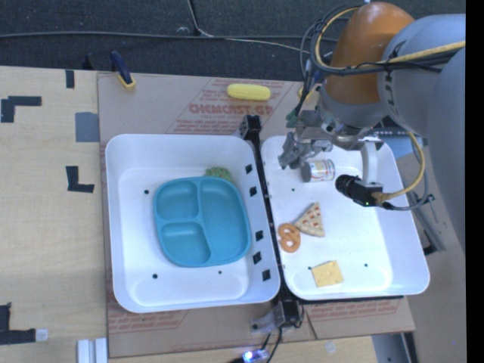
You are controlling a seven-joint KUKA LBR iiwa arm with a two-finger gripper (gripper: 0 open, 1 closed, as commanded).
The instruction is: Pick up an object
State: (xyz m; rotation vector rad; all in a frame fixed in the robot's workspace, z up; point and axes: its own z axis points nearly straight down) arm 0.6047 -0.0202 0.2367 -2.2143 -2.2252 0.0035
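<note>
My gripper (296,157) hangs over the back left part of the right bin (378,278), close to the divider between the bins. A small silver can (322,170) lies on its side just right of the gripper, touching or nearly touching it. Nearer the front lie a pizza slice (311,221), an orange pretzel (289,237) and a yellow square cracker (327,274). I see nothing held in the gripper.
The left bin (128,278) holds a blue divided plate (202,221) with a green item (218,173) at its far edge. A yellow oblong object (248,91) lies on the cardboard behind the bins. A blue and yellow clamp (122,70) sits at the back left.
</note>
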